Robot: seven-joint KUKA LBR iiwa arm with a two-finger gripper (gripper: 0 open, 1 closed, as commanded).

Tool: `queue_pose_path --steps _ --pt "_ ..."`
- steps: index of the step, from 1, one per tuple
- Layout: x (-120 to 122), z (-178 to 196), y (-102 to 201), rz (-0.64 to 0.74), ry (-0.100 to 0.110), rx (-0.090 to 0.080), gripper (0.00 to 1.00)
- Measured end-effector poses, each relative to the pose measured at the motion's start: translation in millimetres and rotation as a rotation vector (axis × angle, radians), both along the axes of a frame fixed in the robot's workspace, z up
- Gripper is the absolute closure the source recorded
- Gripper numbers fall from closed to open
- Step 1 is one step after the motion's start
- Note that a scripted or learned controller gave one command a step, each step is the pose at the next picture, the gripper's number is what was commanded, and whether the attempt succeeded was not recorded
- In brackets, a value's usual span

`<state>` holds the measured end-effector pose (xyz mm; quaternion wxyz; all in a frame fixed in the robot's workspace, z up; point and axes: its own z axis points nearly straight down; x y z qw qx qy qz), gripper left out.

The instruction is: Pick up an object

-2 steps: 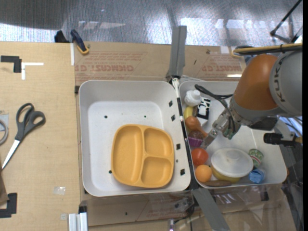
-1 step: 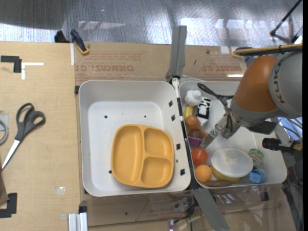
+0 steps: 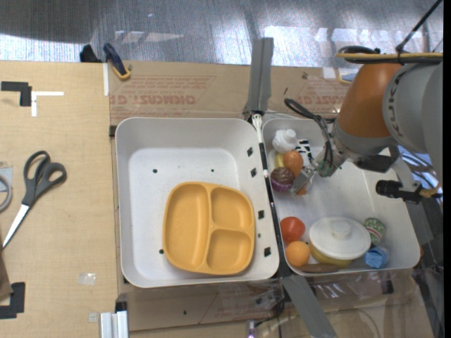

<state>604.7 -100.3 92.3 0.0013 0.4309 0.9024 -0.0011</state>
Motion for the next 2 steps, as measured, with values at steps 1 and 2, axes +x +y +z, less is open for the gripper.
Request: queue_pose_path --steps 1,2 --pt "-0.5 9.7 -0.7 0.001 0.003 -0.002 1.0" --pt "30.1 100.7 42.9 -0.083 0.01 -0.004 1.0"
